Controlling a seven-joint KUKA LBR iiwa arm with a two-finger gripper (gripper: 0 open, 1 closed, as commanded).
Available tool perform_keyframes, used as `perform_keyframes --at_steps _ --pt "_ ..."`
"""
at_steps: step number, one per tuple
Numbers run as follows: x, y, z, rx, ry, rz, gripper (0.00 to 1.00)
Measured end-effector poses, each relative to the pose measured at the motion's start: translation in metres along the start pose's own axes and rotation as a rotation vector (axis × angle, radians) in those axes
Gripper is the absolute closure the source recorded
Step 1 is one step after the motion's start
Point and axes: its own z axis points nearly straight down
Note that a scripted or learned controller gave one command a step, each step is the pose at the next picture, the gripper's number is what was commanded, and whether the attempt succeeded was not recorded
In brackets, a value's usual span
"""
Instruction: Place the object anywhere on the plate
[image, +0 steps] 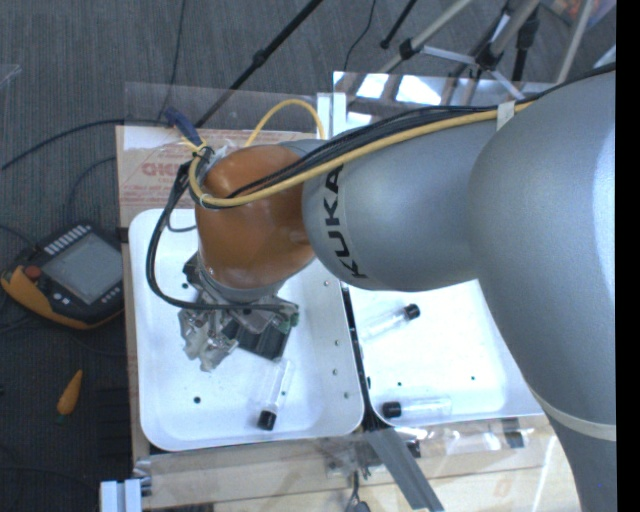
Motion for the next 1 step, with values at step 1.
perform_keyframes --at_steps 1 --pt "0.0402 0.0091 -0.132 0.001 -0.004 -0.091 1.0"
